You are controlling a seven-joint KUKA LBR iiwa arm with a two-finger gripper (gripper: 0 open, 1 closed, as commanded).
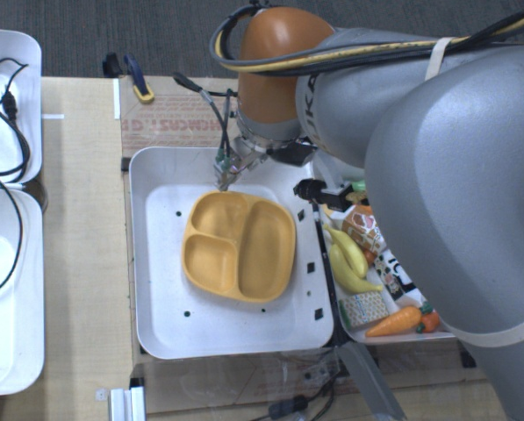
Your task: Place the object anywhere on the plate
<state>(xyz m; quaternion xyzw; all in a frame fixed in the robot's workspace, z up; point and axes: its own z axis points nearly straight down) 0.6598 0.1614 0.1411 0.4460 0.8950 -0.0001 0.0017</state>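
Bench layout from above: two shallow white bins sit side by side, with the left bin (156,261) holding the plate and the right bin (393,327) holding the loose items.

Plate (240,246): a yellow-orange tray with three compartments, lying flat near the middle of the left bin. All three compartments are bare.

Arm (437,147): grey, with an orange band (279,51) above the wrist and a bundle of cables looped over it. It reaches in from the right and covers much of the right bin.

Gripper (224,181): it hangs near the far edge of the left bin, just beyond the far rim of the plate, with its tip pointing down toward the bin floor. Nothing shows between its tip and the bin. From this angle I cannot tell whether the jaws are released or clenched, as the wrist hides most of them.

Objects in the right bin, all well apart from the plate:
- a banana (349,257), lying close against the divider between the bins
- a carrot (393,321), at the near end of the bin
- a printed packet (363,226), just beyond the banana
- a small patterned block (364,307), between the banana and the carrot

Other items: a blue and yellow clamp (139,82) rests on the bench beyond the left bin. A white sink (7,217) with black cables across it stands at the far left
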